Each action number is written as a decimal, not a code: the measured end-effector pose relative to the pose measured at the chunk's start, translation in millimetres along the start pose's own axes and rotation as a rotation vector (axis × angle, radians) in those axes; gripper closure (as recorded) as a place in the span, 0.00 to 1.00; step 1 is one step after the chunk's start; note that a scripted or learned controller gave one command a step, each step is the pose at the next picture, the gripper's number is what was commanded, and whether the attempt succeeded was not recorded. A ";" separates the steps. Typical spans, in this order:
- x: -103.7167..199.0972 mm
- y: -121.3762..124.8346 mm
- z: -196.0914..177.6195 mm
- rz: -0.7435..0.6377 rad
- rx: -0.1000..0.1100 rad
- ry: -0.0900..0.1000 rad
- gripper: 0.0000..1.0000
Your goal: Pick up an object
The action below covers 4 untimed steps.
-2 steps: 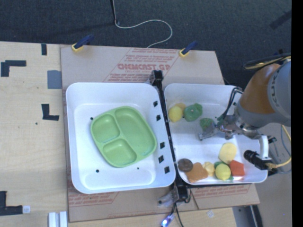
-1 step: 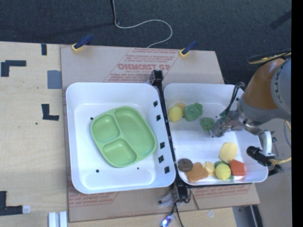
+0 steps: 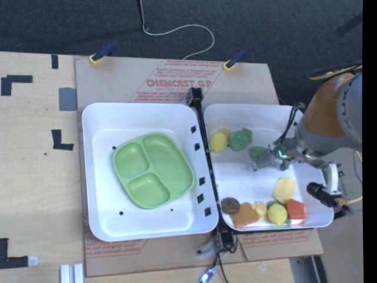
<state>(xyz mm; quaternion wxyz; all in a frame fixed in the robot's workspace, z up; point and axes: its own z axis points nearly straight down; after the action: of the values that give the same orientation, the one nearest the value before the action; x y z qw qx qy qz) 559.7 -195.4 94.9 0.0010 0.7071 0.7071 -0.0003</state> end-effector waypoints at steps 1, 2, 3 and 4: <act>53.5 84.2 11.4 -0.011 0.009 0.006 0.00; 2.4 0.3 9.3 0.005 0.003 0.001 0.00; 24.4 77.6 7.0 -0.006 -0.003 0.001 0.00; -31.9 104.7 -119.9 0.001 -0.014 -0.006 0.00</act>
<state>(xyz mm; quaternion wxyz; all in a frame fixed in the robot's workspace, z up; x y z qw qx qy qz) 664.3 -227.1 215.0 0.0080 0.7074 0.7068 0.0023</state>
